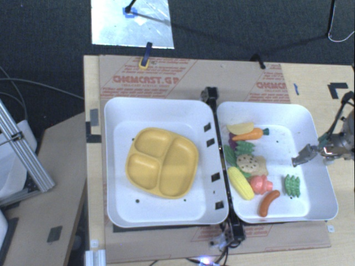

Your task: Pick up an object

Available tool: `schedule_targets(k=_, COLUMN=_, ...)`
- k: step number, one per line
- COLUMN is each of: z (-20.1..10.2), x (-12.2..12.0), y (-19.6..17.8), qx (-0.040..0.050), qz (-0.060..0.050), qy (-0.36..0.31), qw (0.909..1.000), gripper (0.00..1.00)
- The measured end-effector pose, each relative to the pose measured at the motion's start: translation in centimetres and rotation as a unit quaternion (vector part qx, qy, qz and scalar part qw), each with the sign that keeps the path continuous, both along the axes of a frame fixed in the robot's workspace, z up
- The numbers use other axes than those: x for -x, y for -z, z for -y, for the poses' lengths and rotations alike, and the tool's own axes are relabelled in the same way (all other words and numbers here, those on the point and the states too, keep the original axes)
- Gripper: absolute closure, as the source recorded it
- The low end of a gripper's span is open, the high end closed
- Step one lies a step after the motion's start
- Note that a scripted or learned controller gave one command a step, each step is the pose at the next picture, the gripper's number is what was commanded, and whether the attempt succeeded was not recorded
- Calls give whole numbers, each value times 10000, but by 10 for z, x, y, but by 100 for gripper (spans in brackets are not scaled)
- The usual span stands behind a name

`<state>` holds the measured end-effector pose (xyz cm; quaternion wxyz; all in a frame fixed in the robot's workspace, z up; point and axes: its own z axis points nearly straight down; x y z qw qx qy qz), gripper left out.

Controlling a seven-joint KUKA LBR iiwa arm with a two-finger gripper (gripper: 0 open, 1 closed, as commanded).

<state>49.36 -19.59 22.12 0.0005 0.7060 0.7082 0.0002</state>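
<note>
The right bin (310, 121) holds several toy foods. A pale yellow piece (241, 128) and a carrot (248, 135) lie at its far left, with a leafy green piece (244, 147) below them. A speckled cookie (247, 162), a corn cob (241, 182) and a red piece (258, 184) sit in the middle. A sausage (268, 202) lies near the front, and a green pod (292, 185) sits to its right. My gripper (304, 156) hangs over the bin's right part, above and slightly right of the green pod, touching no toy.
The left bin (119, 121) holds a yellow divided plate (162, 162). A black hinge strip (219, 159) runs between the bins. The arm (339, 143) comes in over the right bin's right rim. Cardboard (166, 76) lies under both bins.
</note>
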Motion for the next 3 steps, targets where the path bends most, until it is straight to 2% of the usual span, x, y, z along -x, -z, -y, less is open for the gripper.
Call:
schedule_targets(k=1, z=-63, x=7, y=56, qx=-22, qz=-20, qy=-30, qw=10000, gripper=0)
schedule_targets(k=2, z=-115, x=6, y=72, qx=-16, qz=-6, qy=-27, qw=10000, gripper=0)
schedule_targets(k=3, z=-112, x=7, y=71, qx=-4, qz=3, qy=8, qw=10000, gripper=0)
